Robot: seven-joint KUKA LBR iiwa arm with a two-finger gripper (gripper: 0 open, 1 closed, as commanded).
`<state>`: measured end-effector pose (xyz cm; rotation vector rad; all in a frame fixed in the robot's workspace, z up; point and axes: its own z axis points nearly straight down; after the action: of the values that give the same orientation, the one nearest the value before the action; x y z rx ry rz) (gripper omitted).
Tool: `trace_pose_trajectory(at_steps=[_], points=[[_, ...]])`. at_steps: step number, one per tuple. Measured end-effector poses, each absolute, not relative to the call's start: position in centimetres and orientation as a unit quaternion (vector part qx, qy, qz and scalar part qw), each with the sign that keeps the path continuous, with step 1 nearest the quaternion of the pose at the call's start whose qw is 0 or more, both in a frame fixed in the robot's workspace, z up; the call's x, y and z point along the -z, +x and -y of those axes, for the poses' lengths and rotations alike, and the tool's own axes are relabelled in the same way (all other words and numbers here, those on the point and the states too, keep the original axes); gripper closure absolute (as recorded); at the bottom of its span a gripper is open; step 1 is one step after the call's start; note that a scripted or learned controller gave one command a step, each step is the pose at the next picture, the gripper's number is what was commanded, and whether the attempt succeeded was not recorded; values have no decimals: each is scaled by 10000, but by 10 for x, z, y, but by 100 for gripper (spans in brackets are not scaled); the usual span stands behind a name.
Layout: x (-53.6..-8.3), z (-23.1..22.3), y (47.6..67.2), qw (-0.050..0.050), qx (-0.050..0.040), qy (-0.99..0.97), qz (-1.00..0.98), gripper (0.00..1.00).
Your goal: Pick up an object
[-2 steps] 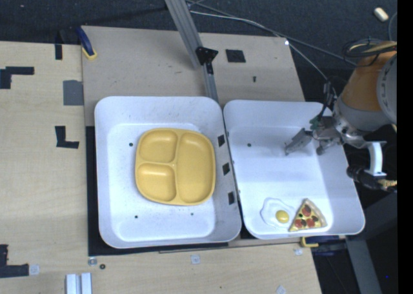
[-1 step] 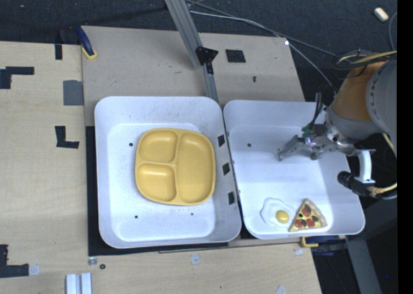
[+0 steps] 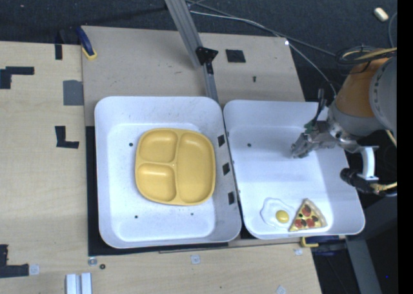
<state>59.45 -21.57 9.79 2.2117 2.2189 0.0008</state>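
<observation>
A fried egg toy (image 3: 275,213) and a pizza slice toy (image 3: 307,216) lie side by side in the near corner of the right bin (image 3: 258,118). My gripper (image 3: 300,149) hangs over the middle of that bin, well behind the two toys, with the grey arm and orange band (image 3: 361,96) reaching in from the right. Nothing shows between its fingers. A yellow divided plate (image 3: 175,166) sits in the middle of the left bin (image 3: 116,157).
A grey metal pole (image 3: 187,22) slants down from the top to the gap between the bins. Cables (image 3: 310,60) run over the dark floor behind the right bin. Black tape marks (image 3: 64,137) dot the wooden bench at left.
</observation>
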Motion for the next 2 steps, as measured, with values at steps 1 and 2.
trace_pose_trajectory(at_steps=[1,2], points=[[-146,221,589,15,-7,7067,-7075,100],[-190,218,594,15,-9,7063,-7079,100]])
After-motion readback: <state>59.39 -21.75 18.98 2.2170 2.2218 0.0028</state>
